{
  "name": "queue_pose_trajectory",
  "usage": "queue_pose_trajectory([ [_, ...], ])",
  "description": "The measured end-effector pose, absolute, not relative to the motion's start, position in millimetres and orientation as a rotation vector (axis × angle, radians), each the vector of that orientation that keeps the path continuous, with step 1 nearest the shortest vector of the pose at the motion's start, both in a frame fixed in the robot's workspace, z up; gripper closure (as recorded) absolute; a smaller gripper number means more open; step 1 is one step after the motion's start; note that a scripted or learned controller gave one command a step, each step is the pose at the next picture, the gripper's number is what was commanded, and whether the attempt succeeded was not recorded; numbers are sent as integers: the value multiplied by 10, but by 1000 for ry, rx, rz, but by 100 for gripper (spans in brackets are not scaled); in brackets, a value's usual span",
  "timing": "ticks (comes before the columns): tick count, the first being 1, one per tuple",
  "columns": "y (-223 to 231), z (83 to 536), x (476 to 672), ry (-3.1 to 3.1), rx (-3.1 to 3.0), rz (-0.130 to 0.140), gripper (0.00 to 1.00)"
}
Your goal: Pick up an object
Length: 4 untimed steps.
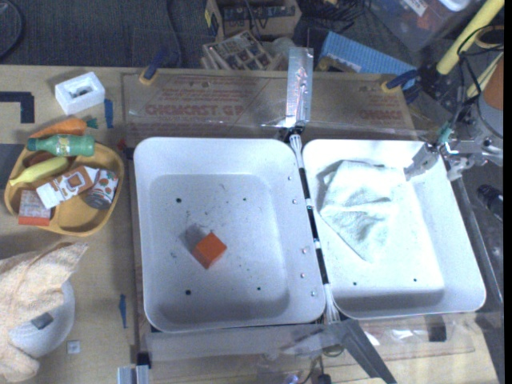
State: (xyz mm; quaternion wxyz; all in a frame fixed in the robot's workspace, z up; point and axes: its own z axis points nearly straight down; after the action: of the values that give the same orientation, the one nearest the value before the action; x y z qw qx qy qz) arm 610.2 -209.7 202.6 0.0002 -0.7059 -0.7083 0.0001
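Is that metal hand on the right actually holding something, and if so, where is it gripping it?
The hand looks to be pinching the white cloth at its upper right corner, but the view is too blurry to be sure.

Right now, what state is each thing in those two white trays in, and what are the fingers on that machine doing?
Orange block: lying loose on the floor of the left bin, tilted, nothing touching it.
White cloth: crumpled in the right bin, one corner pulled up toward the gripper.
Gripper: low over the right bin's far right corner, at the cloth's raised corner; too blurred to tell its grip.
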Motion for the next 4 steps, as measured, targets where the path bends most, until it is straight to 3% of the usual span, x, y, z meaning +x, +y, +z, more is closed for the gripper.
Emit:
queue_pose_trajectory([
  [1,-2223,2327,5997,-2439,-1990,-1,0],
  [2,-2241,2909,6161,-2481,-1937,-2,0],
  [3,-1479,1799,6395,-2476,-1934,-1,0],
  [4,-1773,2959,6462,-2576,-1808,-2,0],
])
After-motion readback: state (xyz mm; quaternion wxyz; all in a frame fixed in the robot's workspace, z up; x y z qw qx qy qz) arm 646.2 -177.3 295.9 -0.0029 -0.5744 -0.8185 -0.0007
